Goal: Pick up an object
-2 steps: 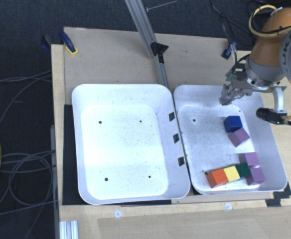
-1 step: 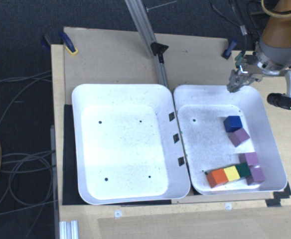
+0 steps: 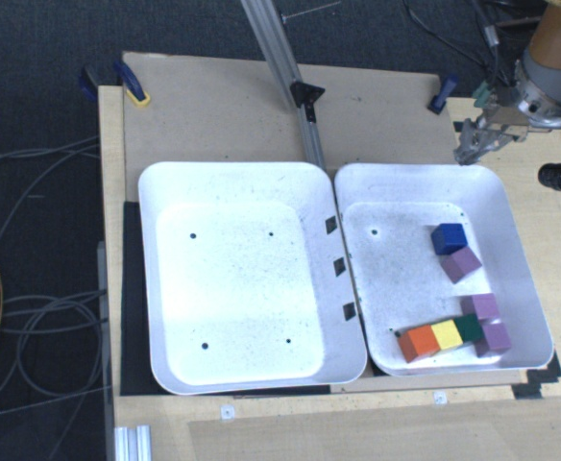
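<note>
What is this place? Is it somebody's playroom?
Probably not a playroom, more likely a robot lab. A robot arm's gripper hangs over a wooden bench with two white bins, loose cables trail across the floor, and colored blocks sit in the right bin for practice.

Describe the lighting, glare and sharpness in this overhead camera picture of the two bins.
Camera view: bright even light washes the shallow white plastic left bin almost featureless; the small coloured blocks in the white right bin stay crisp with short, soft shadows; the grey two-finger gripper at upper right looks slightly blurred; the dark floor is dim.
</note>
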Controlling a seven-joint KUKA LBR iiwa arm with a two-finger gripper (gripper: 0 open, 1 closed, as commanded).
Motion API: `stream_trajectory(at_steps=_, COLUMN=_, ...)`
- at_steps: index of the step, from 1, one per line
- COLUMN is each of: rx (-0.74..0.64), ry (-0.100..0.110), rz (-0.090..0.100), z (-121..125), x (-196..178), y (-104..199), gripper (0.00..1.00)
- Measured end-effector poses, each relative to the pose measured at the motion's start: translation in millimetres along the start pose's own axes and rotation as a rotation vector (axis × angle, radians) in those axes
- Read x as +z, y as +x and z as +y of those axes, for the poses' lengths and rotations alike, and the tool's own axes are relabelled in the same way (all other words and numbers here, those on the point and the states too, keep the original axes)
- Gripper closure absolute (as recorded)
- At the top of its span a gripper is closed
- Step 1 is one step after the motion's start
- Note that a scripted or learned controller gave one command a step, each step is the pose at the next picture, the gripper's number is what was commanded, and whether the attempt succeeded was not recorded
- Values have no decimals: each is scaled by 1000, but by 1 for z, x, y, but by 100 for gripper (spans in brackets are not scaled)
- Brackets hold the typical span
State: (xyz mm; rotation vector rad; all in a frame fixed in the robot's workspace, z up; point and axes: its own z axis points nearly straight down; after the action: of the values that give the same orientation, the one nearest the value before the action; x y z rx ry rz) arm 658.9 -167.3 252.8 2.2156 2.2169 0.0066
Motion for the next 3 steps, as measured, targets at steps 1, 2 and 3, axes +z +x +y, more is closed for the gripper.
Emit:
stream_trajectory(at_steps=1, rx=-1, ry=2, rz=1, z=1, x=-25, y=0, gripper=100)
stream_trajectory(at_steps=2, rx=-5, ry=10, rz=5, z=-10, x=-15, y=57, gripper=100)
stream_trajectory(at_steps=3, rx=-6, ry=9, rz=5, z=-28, x=-22, y=110, gripper=100)
